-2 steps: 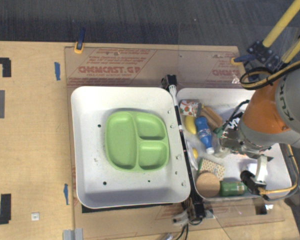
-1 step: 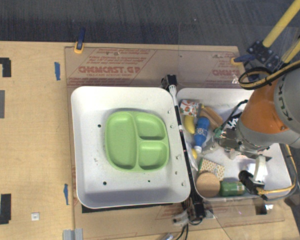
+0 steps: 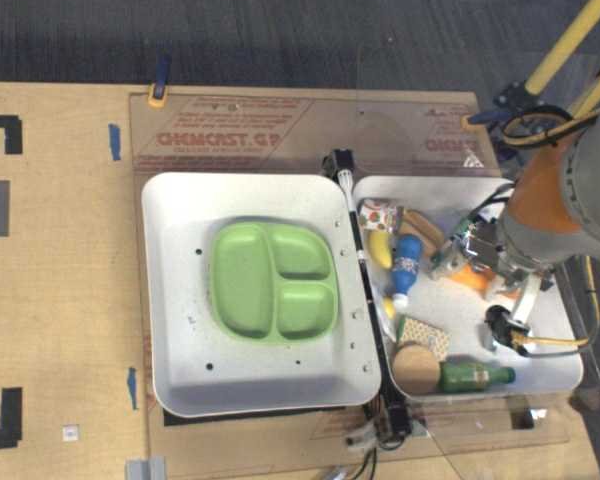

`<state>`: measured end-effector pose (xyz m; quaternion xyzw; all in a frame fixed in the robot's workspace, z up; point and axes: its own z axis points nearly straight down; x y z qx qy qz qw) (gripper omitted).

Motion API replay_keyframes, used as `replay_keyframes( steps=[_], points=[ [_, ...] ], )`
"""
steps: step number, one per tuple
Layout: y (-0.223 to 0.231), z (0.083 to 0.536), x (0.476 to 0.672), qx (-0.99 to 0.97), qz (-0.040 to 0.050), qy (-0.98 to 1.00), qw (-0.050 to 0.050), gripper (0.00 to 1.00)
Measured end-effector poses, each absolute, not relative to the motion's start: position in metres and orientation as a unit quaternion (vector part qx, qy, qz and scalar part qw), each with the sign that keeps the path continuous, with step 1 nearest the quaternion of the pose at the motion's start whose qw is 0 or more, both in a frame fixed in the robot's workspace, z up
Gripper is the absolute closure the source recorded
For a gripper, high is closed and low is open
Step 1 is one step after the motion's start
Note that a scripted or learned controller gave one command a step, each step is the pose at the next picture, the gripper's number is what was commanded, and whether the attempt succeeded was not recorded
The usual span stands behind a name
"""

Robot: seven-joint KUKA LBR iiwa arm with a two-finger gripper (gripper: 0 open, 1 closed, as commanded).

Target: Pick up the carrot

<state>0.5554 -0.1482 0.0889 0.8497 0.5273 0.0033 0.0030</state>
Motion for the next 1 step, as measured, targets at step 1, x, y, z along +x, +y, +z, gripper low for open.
replay_keyframes(
  steps=[1],
  points=[
    [-0.1503,0.1006,0.5558,0.848,0.0014,0.530,0.007,1.00]
  ],
)
